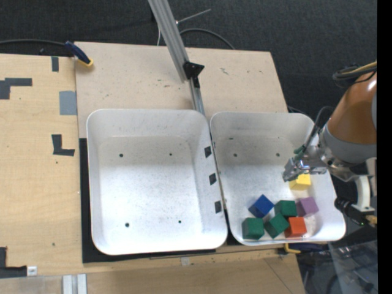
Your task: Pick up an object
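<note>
left bin (98, 164): white, shallow, speckled floor with four dark dots
right bin (245, 133): touching the left bin's right side
board (122, 78): tan, lying under the left bin and reaching behind it
rail (168, 26): grey metal, slanting down from behind to the left bin's back right corner
clamp (79, 52): blue and yellow, behind the left bin, at the board's back left corner
tape (67, 101): grey patch, left of the left bin

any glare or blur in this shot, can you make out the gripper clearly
Camera view: even, soft light, no hard glare on the white bins; faint shadows under the blocks. The gripper is small and slightly smeared above the yellow block, so its fine detail is unclear.
</note>
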Available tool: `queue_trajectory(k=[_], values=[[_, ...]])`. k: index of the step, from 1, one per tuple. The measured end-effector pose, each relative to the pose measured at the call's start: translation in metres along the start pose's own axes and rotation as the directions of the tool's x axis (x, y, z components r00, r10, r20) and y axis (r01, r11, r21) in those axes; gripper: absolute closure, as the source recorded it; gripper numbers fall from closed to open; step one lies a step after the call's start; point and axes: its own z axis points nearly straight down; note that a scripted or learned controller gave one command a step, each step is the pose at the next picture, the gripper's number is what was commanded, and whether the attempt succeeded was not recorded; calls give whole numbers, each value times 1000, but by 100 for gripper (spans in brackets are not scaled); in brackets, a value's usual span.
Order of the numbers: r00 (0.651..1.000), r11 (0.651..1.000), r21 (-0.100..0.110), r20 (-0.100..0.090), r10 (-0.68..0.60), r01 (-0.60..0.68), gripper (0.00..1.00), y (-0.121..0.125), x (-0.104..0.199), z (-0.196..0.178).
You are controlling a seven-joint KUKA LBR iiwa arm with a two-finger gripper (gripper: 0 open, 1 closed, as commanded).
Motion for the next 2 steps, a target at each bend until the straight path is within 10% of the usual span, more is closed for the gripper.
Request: queue_trajectory(k=[2], values=[[1000,1000,1,-1,-1,1,100,1,9,-85]])
